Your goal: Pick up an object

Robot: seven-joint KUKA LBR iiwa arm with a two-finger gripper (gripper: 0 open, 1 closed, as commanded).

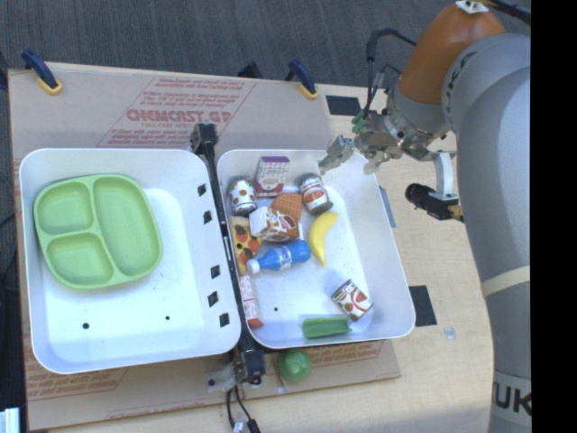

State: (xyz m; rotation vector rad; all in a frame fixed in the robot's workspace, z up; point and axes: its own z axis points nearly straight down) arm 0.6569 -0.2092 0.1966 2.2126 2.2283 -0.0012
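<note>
My gripper (353,159) hangs over the far right corner of the right bin (388,269), open, with nothing between its fingers. Just below and left of it stands a small brown can (314,193). A yellow banana (322,237), a blue bottle (279,258), a brown cracker pack (286,215), a purple and white box (271,173) and a second can (242,195) crowd the bin's far left half. A red and white can (352,299) and a green block (325,327) lie near its front edge.
The left bin (135,332) holds a green divided plate (97,231). A black divider (216,233) runs between the bins. A green ball (293,363) lies outside, in front of the right bin. The grey arm (478,133) fills the right side.
</note>
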